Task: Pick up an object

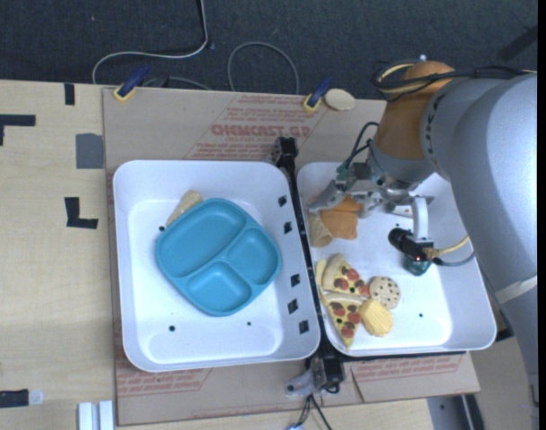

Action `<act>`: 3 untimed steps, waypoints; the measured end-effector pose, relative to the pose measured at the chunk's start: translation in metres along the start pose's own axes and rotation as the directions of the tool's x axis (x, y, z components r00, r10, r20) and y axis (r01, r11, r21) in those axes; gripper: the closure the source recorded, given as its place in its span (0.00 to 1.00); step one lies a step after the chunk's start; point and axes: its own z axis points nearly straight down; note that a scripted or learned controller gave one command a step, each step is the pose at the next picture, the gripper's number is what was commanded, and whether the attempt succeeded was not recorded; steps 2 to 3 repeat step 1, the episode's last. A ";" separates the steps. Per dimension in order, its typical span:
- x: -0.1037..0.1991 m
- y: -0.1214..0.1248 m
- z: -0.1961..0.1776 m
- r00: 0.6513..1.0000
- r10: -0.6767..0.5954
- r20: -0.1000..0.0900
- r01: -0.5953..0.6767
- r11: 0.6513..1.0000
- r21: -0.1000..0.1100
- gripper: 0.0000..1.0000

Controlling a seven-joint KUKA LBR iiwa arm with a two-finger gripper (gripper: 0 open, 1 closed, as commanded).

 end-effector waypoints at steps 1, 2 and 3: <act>0.000 -0.001 -0.011 1.000 -0.001 0.003 0.001 1.000 0.001 1.00; 0.000 -0.001 -0.011 1.000 -0.001 0.003 0.001 1.000 0.001 1.00; 0.000 -0.001 -0.011 1.000 -0.001 0.003 0.001 1.000 0.001 1.00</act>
